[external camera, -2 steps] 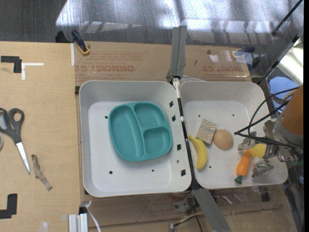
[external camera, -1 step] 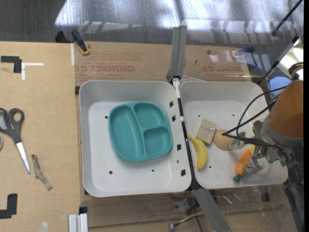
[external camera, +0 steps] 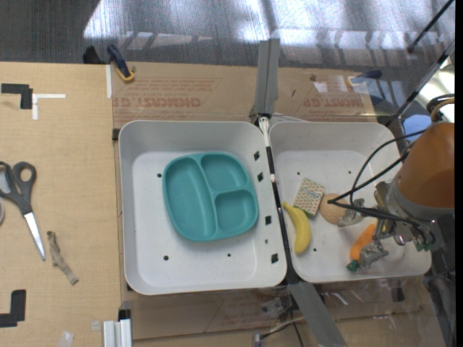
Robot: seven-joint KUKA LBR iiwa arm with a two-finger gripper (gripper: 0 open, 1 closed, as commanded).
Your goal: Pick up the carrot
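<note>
My gripper point(external camera: 376, 250) is low in the right bin point(external camera: 340, 139), near its front-right corner, right at the carrot point(external camera: 361, 243). Carrot lies on the bin floor, long axis on a diagonal: orange body runs up-right toward my wrist, green stem end point(external camera: 352, 266) points down-left toward the front wall. Its upper end is partly hidden behind my metal fingers point(external camera: 373, 253), so I can't see where it stops.

Gripper state: can't tell. The fingers overlap the carrot from the right, and the view doesn't resolve whether they're spread, closed, or around it. Not claiming a grasp.

Neighbours in the same bin: a round tan item point(external camera: 332, 210) just up-left of the carrot, a speckled sponge-like square point(external camera: 309, 196) beyond that, and a banana point(external camera: 299, 227) near the divider, well apart from the carrot, long axis roughly front-to-back.

Left bin point(external camera: 145, 139) holds a teal divided plate point(external camera: 211, 196). Scissors point(external camera: 23, 201) on the bench to the far left.
</note>
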